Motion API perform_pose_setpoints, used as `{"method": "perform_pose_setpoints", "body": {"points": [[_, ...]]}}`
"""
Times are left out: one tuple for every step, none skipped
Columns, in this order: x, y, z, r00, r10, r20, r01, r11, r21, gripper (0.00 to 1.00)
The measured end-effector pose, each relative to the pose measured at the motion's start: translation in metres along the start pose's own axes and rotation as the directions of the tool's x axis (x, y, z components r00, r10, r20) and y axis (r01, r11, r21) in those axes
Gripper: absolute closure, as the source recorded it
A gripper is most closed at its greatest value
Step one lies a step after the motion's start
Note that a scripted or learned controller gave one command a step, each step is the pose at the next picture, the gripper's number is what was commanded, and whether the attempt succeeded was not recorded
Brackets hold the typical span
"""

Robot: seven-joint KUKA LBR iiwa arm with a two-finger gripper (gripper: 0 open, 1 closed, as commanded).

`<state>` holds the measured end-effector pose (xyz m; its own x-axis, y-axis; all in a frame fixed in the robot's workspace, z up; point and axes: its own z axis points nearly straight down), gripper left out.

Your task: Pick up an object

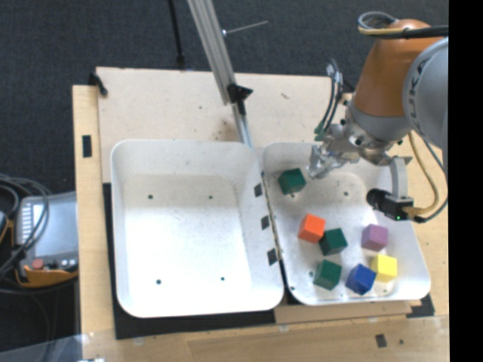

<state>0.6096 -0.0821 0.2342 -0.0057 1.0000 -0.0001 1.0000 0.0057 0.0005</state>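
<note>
My gripper (320, 163) hangs over the right bin (419, 277), just beside a green cube (291, 181); five more blocks cluster nearer the front.

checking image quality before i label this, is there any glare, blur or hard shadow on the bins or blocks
In the camera view the light is even and soft: the left bin is bright white without blown-out glare; the blocks, such as the orange block and yellow block, are sharp with faint shadows; the gripper looks slightly soft, so its fingers are hard to read.
</note>
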Motion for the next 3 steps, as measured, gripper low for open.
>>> {"method": "perform_pose_setpoints", "body": {"points": [[0.047, 0.008, 0.008, 1.000, 0.000, -0.001, 0.000, 1.000, 0.002, 1.00], [0.101, 0.023, 0.014, 1.000, -0.001, -0.001, 0.001, 1.000, -0.001, 1.00], [0.150, 0.045, 0.006, 1.000, -0.002, -0.002, 0.002, 1.000, -0.002, 1.00]]}}
